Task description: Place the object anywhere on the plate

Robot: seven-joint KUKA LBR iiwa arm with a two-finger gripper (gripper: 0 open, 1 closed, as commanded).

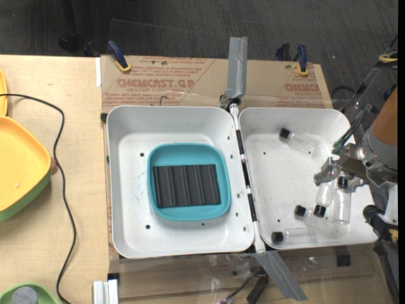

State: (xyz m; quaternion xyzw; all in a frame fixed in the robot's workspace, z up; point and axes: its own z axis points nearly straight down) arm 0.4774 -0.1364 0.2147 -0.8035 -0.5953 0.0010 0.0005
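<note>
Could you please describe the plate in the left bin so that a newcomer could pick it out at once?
Start at the left white bin, the one away from the arm. On its floor, near the middle, lies the plate: a teal, rounded-rectangle dish with a dark grey ribbed centre. The clear vials with black caps lie in the right bin, so colour alone separates it.
</note>
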